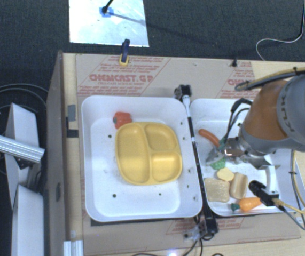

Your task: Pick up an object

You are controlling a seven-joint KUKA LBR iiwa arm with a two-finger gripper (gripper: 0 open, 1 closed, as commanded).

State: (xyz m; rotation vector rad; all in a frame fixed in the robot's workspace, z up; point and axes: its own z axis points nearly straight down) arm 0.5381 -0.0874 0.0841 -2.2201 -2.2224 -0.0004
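The arm (296,108) is a thick, rounded grey tube with a broad orange band (264,113) above the wrist, thin dark cables looping along it toward a small metallic hand (221,152).

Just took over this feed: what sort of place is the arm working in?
Likely a robotics lab test bench, not a kitchen: two white bins on cardboard, toy food such as a carrot beside a yellow divided tray, loose cables on dark carpet.
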